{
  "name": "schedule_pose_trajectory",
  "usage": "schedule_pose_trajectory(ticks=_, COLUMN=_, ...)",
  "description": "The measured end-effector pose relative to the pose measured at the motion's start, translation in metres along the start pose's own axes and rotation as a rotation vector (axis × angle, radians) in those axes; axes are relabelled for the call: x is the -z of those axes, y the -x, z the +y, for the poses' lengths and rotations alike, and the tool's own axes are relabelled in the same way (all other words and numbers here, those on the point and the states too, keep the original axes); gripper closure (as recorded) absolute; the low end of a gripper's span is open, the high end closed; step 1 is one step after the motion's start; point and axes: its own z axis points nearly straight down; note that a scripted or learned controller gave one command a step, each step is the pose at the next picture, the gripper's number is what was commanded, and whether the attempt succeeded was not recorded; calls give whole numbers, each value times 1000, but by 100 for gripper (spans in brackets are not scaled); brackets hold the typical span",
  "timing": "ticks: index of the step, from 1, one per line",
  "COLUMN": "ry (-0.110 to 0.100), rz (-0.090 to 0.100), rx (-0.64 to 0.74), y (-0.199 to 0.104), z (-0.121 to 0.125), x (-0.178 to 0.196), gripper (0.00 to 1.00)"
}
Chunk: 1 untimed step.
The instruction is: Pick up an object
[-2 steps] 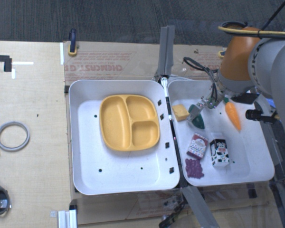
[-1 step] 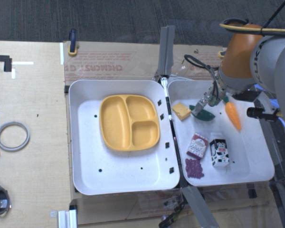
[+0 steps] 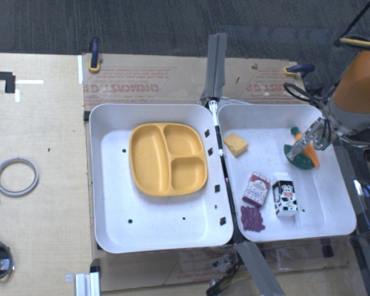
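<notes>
Two white bins centre frame. Gripper point(image 3: 307, 142) low at right bin's point(image 3: 333, 224) upper right, over green-and-orange toy point(image 3: 302, 156); spread or pinching, cannot tell. Judgement: centre on toy's body, close firmly, lift straight, avoid bin wall. Yellow divided plate point(image 3: 168, 159) sits in left bin point(image 3: 111, 227).

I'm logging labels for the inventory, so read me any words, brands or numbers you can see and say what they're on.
Cardboard sheet behind the bins: large red lettering, upside down and mirrored, not readable.
Red packet: label too small to read.
Black-and-white carton: print too blurred to read.
Nothing else carries text.
</notes>
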Motion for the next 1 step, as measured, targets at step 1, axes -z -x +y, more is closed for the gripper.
schedule_pose_trajectory(ticks=1, ry=-10, rz=4, rx=-237, y=-18, z=71, x=141, gripper=100)
